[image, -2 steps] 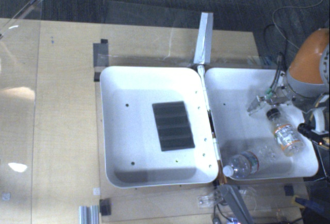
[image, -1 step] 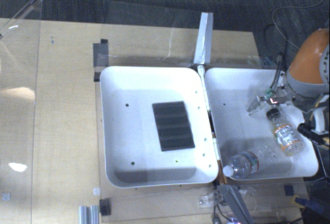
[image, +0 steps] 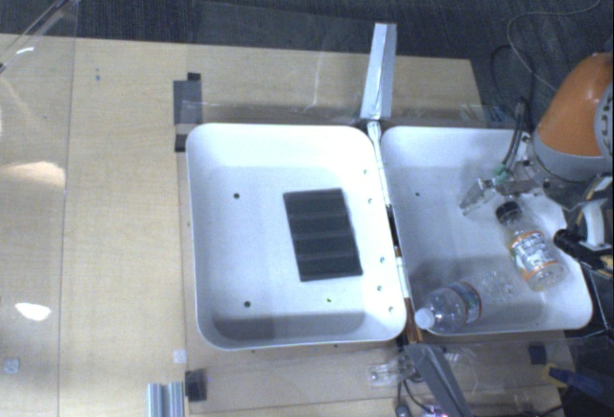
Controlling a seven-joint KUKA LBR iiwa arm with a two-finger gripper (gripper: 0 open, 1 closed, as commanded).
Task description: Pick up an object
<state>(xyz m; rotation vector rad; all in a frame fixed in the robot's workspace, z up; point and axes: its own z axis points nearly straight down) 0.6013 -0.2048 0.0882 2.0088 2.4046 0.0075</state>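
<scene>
My gripper (image: 483, 192) hangs over the middle of the right bin (image: 422, 156), reaching in from the orange-banded arm (image: 576, 123) at the right edge. Just to its right and slightly nearer lies a small clear bottle (image: 529, 250) with a black cap and an orange label, its cap end pointing toward the gripper. A second clear bottle (image: 459, 304) with a white cap lies along the right bin's front wall. In the left bin (image: 216, 175) a flat black ribbed block (image: 323, 234) lies near the centre.
An upright grey metal post (image: 380, 70) stands behind the seam between the two bins. Cables (image: 513, 80) trail at the back right. Black brackets (image: 188, 104) hold the left bin's corners on the wooden bench.
</scene>
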